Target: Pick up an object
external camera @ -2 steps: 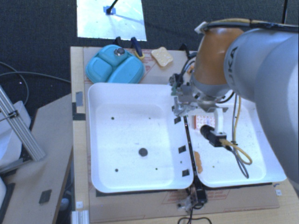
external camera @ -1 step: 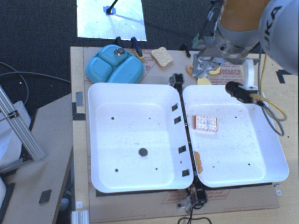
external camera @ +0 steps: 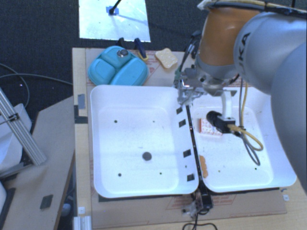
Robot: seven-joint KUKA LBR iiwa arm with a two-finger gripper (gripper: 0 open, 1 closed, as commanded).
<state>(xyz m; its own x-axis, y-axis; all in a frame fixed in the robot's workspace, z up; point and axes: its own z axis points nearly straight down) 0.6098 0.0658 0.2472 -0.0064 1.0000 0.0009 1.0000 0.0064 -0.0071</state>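
Over the right bin (external camera: 268, 174), toward its 11 o'clock corner, hangs the grey arm (external camera: 268, 47) with its orange band (external camera: 221, 32), reaching in from 3 o'clock; the gripper (external camera: 186, 96) sits low at the divider between the two bins, and whether it is released or clenched cannot be told from this slant, nor is any object seen between its parts.

Within the right bin, just at 4 o'clock of the gripper, lies a small white card with red print (external camera: 208, 126), partly covered by a black fitting (external camera: 218, 120) from which a yellow cable (external camera: 252, 145) loops toward 5 o'clock; near the divider at the bin's 7 o'clock side lies a small orange-brown piece (external camera: 203, 166), well apart from the gripper.

Across the divider, the left bin (external camera: 103, 143) holds a small dark round object (external camera: 147, 155) near its middle, toward 6 o'clock; a few dark dots mark the bin floor.

Beyond the bins at 12 o'clock, on the worktop (external camera: 81, 71), rests a blue compartment tray (external camera: 118, 67) touching the left bin's far rim; just at 3 o'clock of it lies a tan sponge-like piece (external camera: 166, 58); a pale square sheet (external camera: 113, 12) lies farther off at 12 o'clock.
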